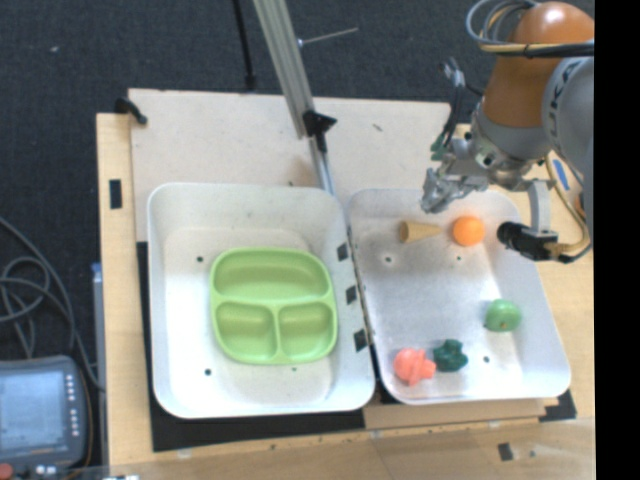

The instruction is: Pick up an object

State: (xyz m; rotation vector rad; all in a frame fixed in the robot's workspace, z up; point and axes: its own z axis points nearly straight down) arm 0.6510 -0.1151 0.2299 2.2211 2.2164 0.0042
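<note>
**Camera view: pincer over the back of the right bin, nothing held**

Camera view puts the pincer low over the far end of the right bin, just beside the wide end of a small tan cone. I cannot tell from this angle whether its tips are spread or closed; nothing is visibly between them, so I log no hold.

Nearest candidates: the cone, lying on its side with the point toward the bin's left wall, and an orange ball just to its right, near but apart from it. Farther toward the front: a green lump by the right wall, a dark green piece, and a pink toy touching or nearly touching that piece.

Handling guess, cone: light, probably hard plastic or foam, smooth. The taper is the trouble; a squeeze near the tip would likely squirt it out. I would close across the thick end, tips square to its long axis.

Handling guess, ball: light, round, prone to rolling off if the tips meet it off centre. Needs a centred grip across its widest part.

Left bin carries a green divided tray, well apart from the arm. Desk behind the bins is plain board.
</note>
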